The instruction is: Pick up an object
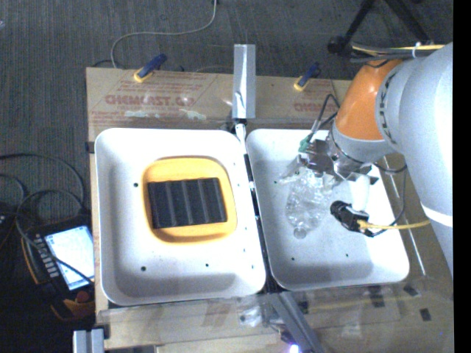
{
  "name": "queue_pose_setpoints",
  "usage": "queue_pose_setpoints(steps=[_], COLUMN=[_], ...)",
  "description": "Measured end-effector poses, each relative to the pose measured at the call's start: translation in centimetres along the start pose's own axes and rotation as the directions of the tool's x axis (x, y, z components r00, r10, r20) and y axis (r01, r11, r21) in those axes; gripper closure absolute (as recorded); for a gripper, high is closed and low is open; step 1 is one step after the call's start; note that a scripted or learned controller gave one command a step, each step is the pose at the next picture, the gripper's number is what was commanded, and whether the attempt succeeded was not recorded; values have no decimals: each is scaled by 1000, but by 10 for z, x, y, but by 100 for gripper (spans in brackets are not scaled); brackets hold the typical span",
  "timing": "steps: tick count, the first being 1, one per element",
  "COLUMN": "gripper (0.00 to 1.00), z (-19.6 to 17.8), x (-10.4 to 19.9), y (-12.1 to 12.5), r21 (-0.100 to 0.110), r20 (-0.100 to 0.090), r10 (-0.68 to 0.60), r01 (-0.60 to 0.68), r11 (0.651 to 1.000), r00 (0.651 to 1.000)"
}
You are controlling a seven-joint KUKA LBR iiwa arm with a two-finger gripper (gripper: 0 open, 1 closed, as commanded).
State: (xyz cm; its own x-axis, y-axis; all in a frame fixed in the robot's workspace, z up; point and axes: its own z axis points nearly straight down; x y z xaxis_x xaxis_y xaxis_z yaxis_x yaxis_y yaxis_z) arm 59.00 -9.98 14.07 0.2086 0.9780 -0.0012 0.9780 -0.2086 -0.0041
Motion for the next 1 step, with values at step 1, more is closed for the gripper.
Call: queue_pose_setpoints(steps=[1], gripper=[0], z=[-52], x=[-41], y=[23], r21=[-3], r20=[1], r10=[-69], r01=[69], r11=[998], r00=[998])
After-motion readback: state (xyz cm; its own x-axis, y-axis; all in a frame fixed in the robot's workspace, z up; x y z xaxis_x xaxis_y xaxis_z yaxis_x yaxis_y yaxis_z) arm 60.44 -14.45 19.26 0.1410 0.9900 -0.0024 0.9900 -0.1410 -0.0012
